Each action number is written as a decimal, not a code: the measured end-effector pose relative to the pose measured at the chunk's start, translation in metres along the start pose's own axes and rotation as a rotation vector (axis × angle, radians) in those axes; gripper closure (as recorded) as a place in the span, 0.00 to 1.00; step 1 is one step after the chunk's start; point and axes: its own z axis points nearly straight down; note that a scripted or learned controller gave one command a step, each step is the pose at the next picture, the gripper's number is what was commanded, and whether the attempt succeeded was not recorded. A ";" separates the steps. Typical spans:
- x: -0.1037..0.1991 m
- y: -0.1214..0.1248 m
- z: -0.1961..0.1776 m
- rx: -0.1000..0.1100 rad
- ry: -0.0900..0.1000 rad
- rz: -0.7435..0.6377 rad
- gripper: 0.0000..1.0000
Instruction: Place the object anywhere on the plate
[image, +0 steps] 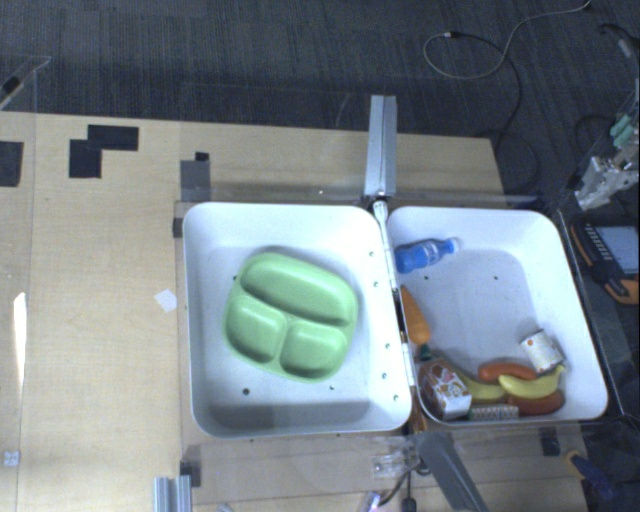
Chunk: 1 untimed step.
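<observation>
Plate (291, 314) of glossy green plastic lies flat near the middle of the left bin (205, 300), a rounded rectangle moulded into three hollows: one long compartment on its far side and two smaller ones side by side on its near side. Its long compartment runs roughly left to right, dipping a little toward the right, so the whole plate sits slightly turned against the bin's walls. Every loose object lies in the right bin (560, 260), well apart from the plate. A blue bottle (425, 254) lies on its side in the far left corner, its long axis left to right with the paler cap end toward the right. An orange tapered piece (415, 320) lies along the wall between the bins. Along the near wall crowd a printed red and white packet (445, 388), a yellow banana (525, 382) curved over red pieces (535, 403), and a small pale can (541, 350) tipped over. Both bins are smooth, white and shallow, set on a pale wooden worktop (100, 350). Whether the claw is apart or together I cannot tell.
</observation>
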 end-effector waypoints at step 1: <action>0.047 0.010 0.108 0.003 0.003 0.038 1.00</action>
